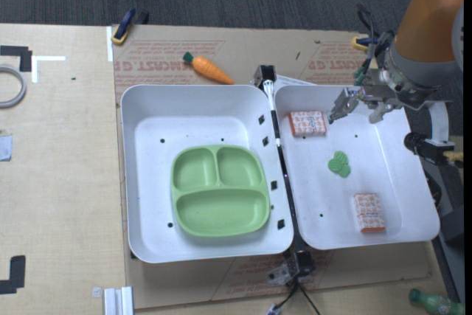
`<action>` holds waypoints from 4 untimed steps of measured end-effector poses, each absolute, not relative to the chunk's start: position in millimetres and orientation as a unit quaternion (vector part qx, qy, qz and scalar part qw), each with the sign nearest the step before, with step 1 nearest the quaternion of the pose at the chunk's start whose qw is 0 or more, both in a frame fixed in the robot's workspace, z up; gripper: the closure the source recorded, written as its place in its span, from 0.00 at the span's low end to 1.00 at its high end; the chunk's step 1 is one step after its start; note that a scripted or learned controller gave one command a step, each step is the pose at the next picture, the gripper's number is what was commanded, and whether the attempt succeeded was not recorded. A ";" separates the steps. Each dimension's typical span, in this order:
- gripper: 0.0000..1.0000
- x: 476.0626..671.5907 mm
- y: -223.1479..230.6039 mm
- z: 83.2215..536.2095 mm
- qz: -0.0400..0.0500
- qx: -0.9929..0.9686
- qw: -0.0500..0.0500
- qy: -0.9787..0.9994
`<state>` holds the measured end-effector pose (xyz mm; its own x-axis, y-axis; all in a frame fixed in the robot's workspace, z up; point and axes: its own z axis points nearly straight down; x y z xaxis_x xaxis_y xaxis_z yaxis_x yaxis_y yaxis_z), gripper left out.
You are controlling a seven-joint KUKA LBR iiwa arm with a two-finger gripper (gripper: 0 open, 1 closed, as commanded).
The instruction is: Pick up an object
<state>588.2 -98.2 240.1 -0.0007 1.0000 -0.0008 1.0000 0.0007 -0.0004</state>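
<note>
Cardboard covers the counter [59, 181] under two white bins, and you see the right bin [413, 229] holding three candidates: a pink-and-white packet [307, 123] toward its upper left, a small green piece [339, 165] near the middle, and a second packet [369, 212] lower right. The left bin [140, 181] carries a green divided plate [220, 190]; an orange carrot [209, 68] lies outside, above it. Your gripper [346, 105] hovers at the right bin's top edge, just beside the upper packet, with nothing between its fingers; whether they are spread you cannot tell. You are likely in the approach step: next, centre over the packet and descend.
</note>
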 end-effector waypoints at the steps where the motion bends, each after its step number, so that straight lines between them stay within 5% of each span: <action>1: 0.00 522.0 -92.5 133.6 0.000 0.704 -0.001 0.710; 2: 0.00 572.7 -133.7 92.3 0.000 0.649 0.000 0.761; 3: 1.00 573.1 -134.0 102.2 0.000 0.650 0.001 0.760; 4: 0.00 573.0 -134.0 102.2 0.000 0.649 0.001 0.760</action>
<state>573.0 -134.0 102.2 -0.1564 0.9877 -0.0009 0.9877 0.1564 0.0010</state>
